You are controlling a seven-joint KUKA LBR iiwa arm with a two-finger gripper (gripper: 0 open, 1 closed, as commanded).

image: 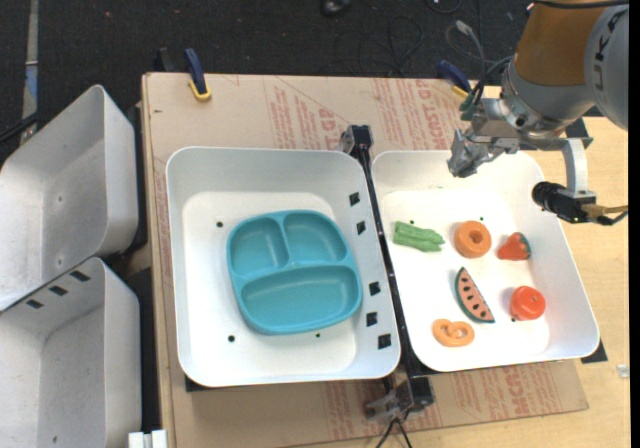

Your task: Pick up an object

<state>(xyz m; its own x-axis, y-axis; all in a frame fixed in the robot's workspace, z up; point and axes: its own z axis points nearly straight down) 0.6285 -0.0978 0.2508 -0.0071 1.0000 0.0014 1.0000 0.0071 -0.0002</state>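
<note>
toy food pieces lie in the right bin (560,336): a green bean pod (417,236), an orange ring (472,238), a red strawberry (514,247), a watermelon slice (472,295), a red-orange piece (527,303) and an orange slice (453,333). the gripper (466,161) hangs over that bin's far edge, well apart from all 6; whether it is open or closed cannot be told. the left bin (200,176) holds a blue divided plate (294,271).

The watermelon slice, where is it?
The watermelon slice lies in the right bin, toward its front, below the orange ring and just above the orange piece near the front edge.
</note>
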